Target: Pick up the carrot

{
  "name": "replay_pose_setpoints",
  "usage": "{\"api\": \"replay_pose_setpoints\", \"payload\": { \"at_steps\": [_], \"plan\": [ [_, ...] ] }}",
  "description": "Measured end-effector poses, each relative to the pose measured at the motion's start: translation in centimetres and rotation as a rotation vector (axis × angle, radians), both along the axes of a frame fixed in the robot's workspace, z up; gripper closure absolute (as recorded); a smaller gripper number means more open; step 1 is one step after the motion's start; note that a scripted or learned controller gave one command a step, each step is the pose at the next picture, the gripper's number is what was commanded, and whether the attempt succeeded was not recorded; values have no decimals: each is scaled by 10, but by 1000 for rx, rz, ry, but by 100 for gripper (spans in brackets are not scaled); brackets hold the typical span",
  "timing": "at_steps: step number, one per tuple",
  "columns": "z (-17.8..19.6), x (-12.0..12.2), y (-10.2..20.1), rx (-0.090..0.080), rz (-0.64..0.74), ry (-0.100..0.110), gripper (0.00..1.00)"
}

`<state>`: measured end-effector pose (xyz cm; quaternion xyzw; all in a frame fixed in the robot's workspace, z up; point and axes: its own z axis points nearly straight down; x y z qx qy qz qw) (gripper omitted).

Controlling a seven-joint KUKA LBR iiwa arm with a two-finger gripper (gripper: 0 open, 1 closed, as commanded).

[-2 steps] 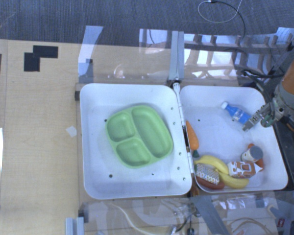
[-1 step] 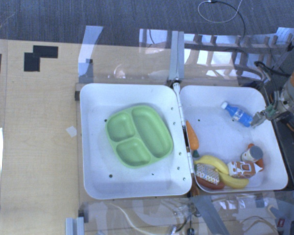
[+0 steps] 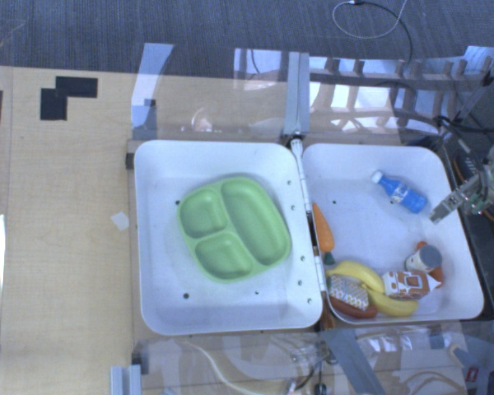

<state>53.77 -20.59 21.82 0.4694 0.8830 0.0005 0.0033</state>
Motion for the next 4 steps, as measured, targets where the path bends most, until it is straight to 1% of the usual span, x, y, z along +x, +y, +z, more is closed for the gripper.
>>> {"api": "replay_pose_setpoints", "payload": {
  "at_steps": [1,2,3,4],
  "plan": [
    [-8,-2,35,0,211,1,100],
    [3,1,35,-3,214,-7,100],
    [4,-40,0,-3,399,0,100],
    [1,-39,75,-2,640,1,100]
  ]
}}
